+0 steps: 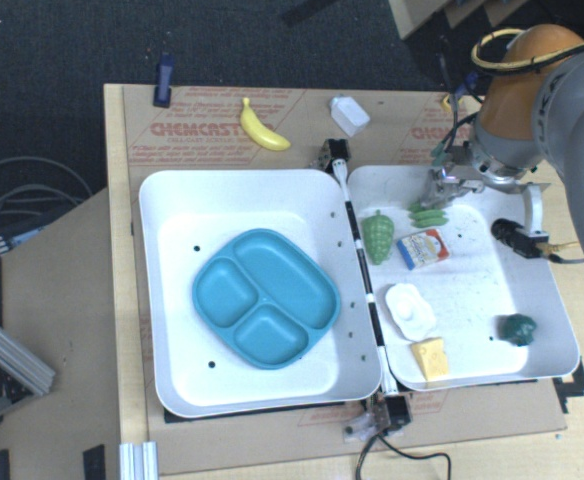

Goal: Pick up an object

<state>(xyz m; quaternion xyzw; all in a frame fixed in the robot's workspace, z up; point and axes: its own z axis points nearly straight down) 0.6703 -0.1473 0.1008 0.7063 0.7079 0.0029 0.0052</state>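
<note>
1. Two white bins sit side by side; the arm (557, 78) is cut off at the right edge.
2. Its gripper (444, 186) is low in the right bin (542, 298), touching a small green thing (428, 214).
3. Whether it grips anything is hard to tell.

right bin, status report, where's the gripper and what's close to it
Gripper low at the right bin's far end, over a small green object. No grasp visible. Green ridged piece and blue-red packet close by; blue tray alone in left bin.
</note>
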